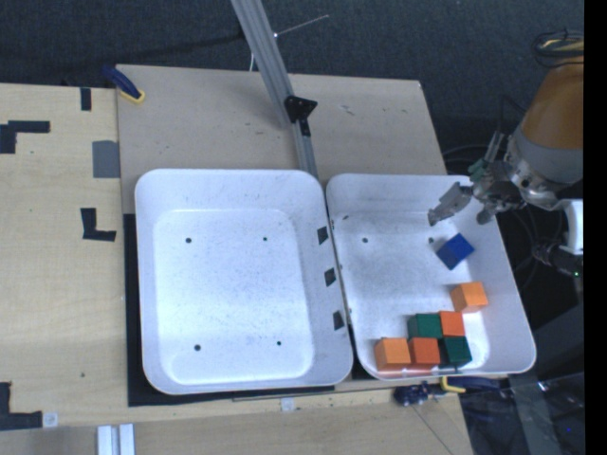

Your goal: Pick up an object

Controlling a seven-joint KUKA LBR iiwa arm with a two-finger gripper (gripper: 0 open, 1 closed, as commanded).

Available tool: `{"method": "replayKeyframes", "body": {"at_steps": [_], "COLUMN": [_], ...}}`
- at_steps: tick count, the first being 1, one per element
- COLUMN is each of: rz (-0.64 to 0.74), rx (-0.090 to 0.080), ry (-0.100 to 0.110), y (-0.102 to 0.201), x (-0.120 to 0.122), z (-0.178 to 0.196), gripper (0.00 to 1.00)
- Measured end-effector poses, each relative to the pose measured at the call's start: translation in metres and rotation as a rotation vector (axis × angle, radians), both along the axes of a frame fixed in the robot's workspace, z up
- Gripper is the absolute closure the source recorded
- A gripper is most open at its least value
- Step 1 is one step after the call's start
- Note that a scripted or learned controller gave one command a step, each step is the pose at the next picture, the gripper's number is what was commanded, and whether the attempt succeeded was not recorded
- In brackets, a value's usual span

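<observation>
Left bin (232, 282) on the worktop (57, 254) sits bare; right bin (379, 207) has the blocks clustered at its near corner (orange and green). Blue block (455, 250) lies alone, untouched. Hand (462, 204) hovers just above it, fingers spread, grasping nothing. Descent, grip and lift all remain.

The arm's fingers (462, 204) hang over the right-hand bin (379, 282) on the bench (209, 121), with nothing between them. A blue block (455, 250) lies just below the fingers; orange blocks (469, 296) and green blocks (426, 325) cluster farther below, by the bin's near wall.
</observation>
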State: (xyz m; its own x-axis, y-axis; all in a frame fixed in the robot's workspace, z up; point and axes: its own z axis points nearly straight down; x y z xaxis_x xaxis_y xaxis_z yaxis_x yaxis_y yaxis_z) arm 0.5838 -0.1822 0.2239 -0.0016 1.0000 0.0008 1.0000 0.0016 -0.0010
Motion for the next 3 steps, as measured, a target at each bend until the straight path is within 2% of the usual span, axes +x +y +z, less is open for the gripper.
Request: {"method": "replayKeyframes", "body": {"at_steps": [1, 2, 3], "rz": [0.001, 0.000, 0.001], "rx": [0.000, -0.001, 0.000], "ry": [0.000, 0.005, 0.007], "y": [0.000, 0.001, 0.006], "x": [0.000, -0.004, -0.009], "z": [0.000, -0.044, -0.108], "gripper": [0.00, 0.00, 0.00]}}
